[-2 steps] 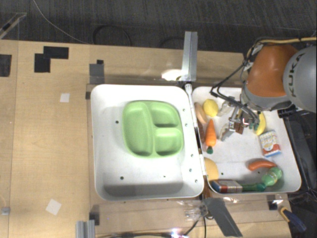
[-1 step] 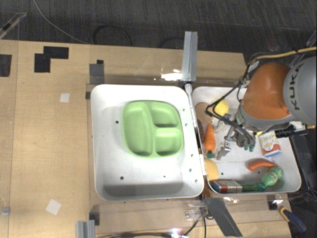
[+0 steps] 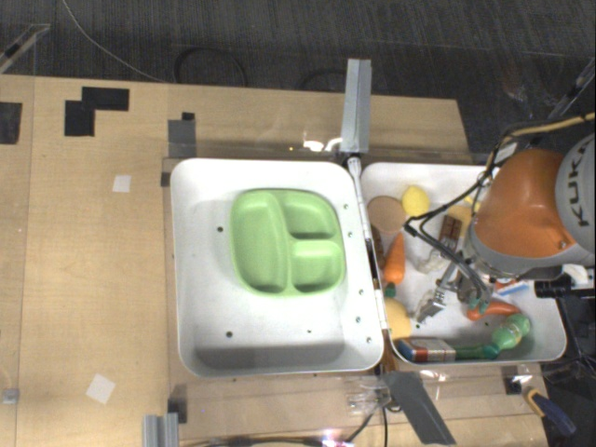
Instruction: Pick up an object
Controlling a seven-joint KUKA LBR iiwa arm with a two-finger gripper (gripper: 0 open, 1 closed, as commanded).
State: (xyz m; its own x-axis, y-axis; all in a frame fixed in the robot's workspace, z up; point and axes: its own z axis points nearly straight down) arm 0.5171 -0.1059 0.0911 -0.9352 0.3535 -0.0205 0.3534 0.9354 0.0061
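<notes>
Although the task names no particular object, the small toy pieces crowded in the right-hand shallow white bin [image 3: 557,338] are the candidates, and the two-finger gripper [image 3: 436,303] hangs low over the middle of that bin. Whether its jaws are released or clenched I cannot tell; the metal tips blur against clutter and nothing shows plainly between them.

Just to the far side of the jaws from the arm stands the slim orange carrot-shaped plastic toy [image 3: 396,260], with the round yellow lemon-like toy [image 3: 416,199] beyond it toward the bin's back wall. Nearer the front wall lies the green plastic bottle with a red end [image 3: 470,348]. These look light, rigid and smooth, so likely slippery; the carrot is best pinched across its narrow body near mid-length.

Much is hidden: the arm's orange band [image 3: 523,209] covers the bin's right part, and cables cross the middle. A clear, glassy item beside the jaws is too faint to identify. The green moulded divided tray [image 3: 285,241] sits in the left-hand white bin [image 3: 200,250], well apart.
</notes>
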